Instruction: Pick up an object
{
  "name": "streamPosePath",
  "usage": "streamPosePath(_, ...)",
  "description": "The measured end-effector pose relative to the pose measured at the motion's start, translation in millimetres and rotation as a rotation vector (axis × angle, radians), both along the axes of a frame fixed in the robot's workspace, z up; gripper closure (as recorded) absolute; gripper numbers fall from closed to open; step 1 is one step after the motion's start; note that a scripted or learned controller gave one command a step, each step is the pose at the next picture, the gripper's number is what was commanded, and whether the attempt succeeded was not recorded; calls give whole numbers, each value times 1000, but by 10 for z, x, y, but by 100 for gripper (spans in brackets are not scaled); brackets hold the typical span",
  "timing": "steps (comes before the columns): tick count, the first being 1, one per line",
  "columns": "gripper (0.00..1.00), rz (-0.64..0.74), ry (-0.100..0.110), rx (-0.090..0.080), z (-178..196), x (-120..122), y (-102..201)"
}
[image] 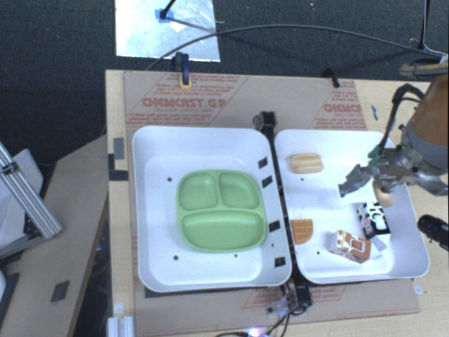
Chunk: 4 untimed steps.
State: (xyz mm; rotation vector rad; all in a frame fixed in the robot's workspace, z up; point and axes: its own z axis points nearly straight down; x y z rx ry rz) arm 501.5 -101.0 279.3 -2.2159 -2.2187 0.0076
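Bread roll [306, 163] lies flat, long axis left-right, clear of claw [367, 183].

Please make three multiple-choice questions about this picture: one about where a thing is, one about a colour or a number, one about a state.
1. Where does the bread roll lie?
A. left bin
B. right bin
C. on the plate

2. What colour is the divided plate?
A. green
B. red
C. blue

3. How does the pincer stand?
A. resting on the plate
B. over the right bin, near the black and white carton
C. outside both bins

Answers: 1 B, the roll is in the right bin's far part. 2 A, it is pale green. 3 B, it is above the right bin's floor.
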Motion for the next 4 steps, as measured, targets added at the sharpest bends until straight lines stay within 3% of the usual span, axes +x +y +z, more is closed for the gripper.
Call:
streamPosePath(1,0,2,-10,-1,45,17,1)
streamPosePath(3,0,-1,-6,0,-858,90,-68)
streamPosePath(4,0,-1,-4,1,-1482,115,-43)
